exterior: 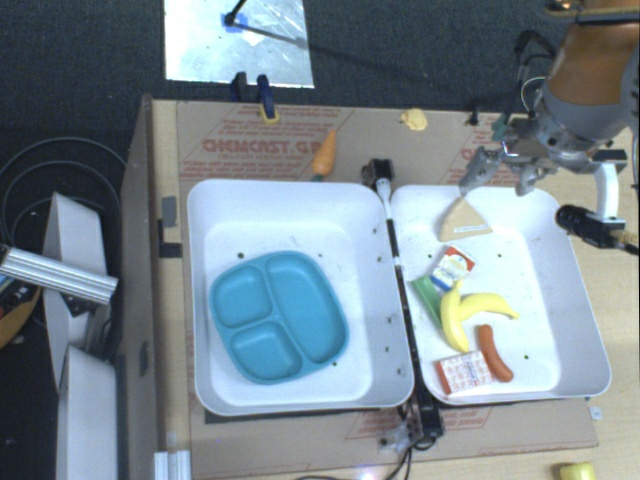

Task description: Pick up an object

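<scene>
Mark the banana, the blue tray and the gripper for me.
banana [462, 311]: camera view, middle of its curve.
blue tray [278, 314]: camera view, central divider.
gripper [500, 176]: camera view, midway between fingertips.

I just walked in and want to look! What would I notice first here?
Probably the big blue divided plate lying in the left bin. Next, the yellow banana among the toy food in the right bin, with the robot's gripper hovering open above that bin's far edge.

The right bin is crowded along its left half: wedge, carton, banana, sausage and packet lie close together. Its right half is bare floor (open access). The left bin holds a blue tray, leaving a clear margin.
</scene>
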Motion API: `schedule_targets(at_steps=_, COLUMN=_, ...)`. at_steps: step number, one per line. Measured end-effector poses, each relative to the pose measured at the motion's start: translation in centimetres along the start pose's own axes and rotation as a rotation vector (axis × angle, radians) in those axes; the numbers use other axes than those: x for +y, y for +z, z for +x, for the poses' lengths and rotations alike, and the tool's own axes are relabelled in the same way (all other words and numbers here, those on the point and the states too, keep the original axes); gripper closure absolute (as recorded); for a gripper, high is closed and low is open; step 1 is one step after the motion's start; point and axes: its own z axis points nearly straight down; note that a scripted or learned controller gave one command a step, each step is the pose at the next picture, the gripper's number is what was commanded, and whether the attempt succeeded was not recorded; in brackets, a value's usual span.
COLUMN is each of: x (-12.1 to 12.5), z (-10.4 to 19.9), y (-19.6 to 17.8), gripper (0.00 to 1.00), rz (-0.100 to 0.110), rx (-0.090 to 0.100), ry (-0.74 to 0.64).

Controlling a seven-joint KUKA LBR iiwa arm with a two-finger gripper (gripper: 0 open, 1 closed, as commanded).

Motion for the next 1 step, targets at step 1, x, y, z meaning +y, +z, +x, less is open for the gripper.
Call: schedule_targets(at_steps=1, x=-9.21, z=-0.53, y=11.27, gripper=0.00, rz=0.017, rx=0.003, ry=0.005)
